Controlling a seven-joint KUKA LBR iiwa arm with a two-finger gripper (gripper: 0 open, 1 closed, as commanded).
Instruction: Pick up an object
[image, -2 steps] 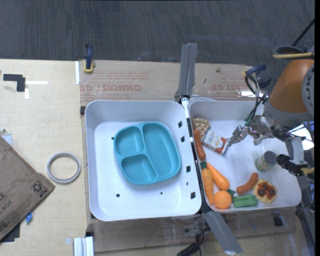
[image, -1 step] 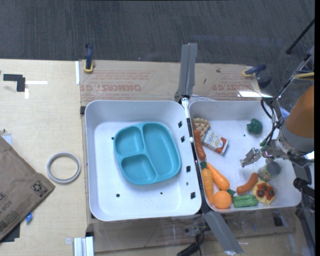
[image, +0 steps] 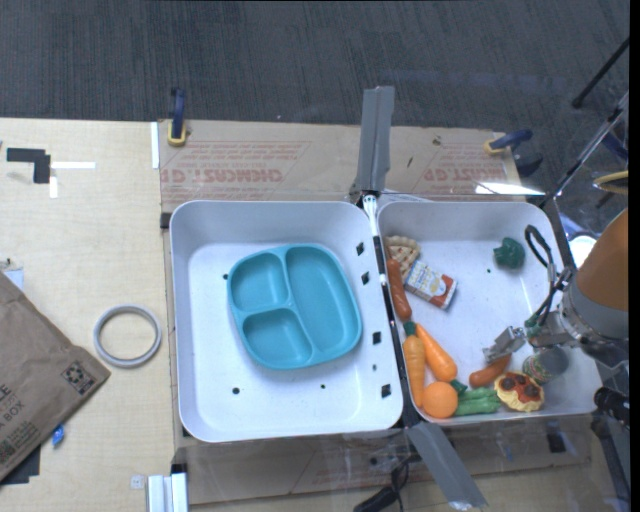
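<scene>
The metal two-finger gripper (image: 505, 343) hangs low in the right white bin (image: 470, 225), its 2 fingers spread just above a small reddish-orange toy sausage (image: 489, 373) beside a toy pizza slice (image: 521, 391).

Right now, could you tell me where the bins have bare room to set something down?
The right bin has bare floor between the small carton and the green toy. The left bin has bare floor around the blue tray. The carrots, orange and gripper crowd the right bin's near edge.

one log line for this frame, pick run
stage: reaching | claw: low in right bin, over sausage beside pizza slice | held: nothing seen
</scene>
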